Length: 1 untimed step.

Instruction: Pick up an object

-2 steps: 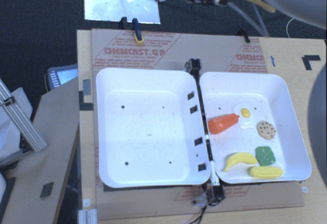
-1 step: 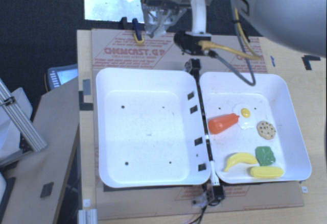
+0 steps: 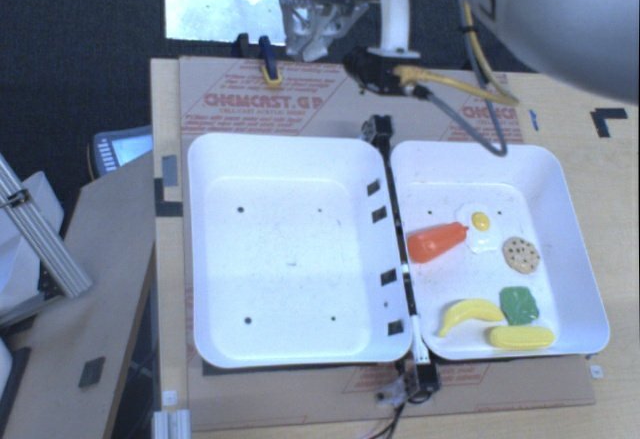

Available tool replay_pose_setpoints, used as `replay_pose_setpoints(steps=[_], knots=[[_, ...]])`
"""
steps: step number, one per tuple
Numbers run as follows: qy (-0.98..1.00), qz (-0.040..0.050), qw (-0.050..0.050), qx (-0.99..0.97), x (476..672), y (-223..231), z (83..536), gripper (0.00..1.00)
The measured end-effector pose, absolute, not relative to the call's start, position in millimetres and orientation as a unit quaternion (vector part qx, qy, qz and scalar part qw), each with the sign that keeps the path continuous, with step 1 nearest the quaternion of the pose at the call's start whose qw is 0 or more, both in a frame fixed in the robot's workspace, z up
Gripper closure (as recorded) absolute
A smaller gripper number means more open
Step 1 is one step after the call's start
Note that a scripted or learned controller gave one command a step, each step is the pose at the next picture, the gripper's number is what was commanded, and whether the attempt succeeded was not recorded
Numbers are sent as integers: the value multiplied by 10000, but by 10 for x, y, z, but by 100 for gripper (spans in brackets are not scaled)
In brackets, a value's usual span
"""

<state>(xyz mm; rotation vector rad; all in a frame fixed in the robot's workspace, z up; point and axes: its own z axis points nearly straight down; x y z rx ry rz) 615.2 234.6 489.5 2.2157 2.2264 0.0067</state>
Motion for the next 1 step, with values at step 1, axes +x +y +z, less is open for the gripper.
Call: replay_pose_setpoints(steps=[1], knots=[[7094,33,4,7048,6155,2348,5008,100]])
